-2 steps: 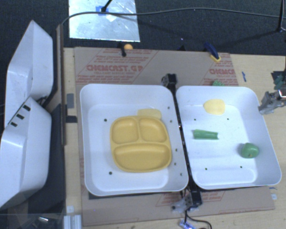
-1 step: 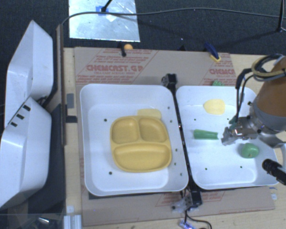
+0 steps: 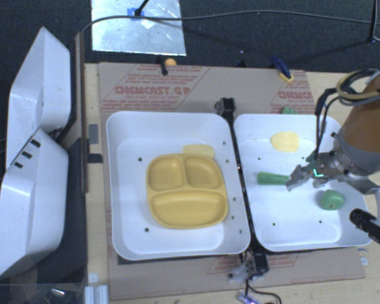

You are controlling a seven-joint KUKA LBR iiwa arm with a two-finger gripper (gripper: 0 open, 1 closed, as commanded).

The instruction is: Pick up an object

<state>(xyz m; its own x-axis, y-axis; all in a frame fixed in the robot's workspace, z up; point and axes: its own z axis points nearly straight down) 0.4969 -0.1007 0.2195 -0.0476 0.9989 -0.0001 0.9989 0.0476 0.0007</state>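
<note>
Two shallow white bins sit side by side on the bench. The left bin (image 3: 123, 189) carries a yellow divided tray (image 3: 187, 190) across its middle, with a pale yellow flat piece (image 3: 199, 150) just beyond the tray's far edge. The right bin (image 3: 291, 233) is where the arm (image 3: 367, 132) works, reaching in over its right edge. Three loose things lie in this bin: a yellow round piece (image 3: 284, 141) toward the far edge, a green round lump (image 3: 331, 199) near the right edge, and a green stick (image 3: 272, 178) about midway down the bin, toward its left half. The claw (image 3: 300, 179) hangs low over the bin's middle, right at the stick's right end; whether it touches the stick cannot be made out. The stick's long axis runs left to right across the bin, roughly in line with the reach of the arm, so the stick extends away from the claw toward the left edge. Nothing is seen between the claw's tips, and their spread is too blurred to read, so open or closed cannot be told. Judgement: the stick is the likely target, being closest. A grip would need the claw to shift a little left, over the stick's middle, and close across its narrow width. The green lump is near too, behind the claw toward the right edge. The yellow round piece lies further off.
</note>
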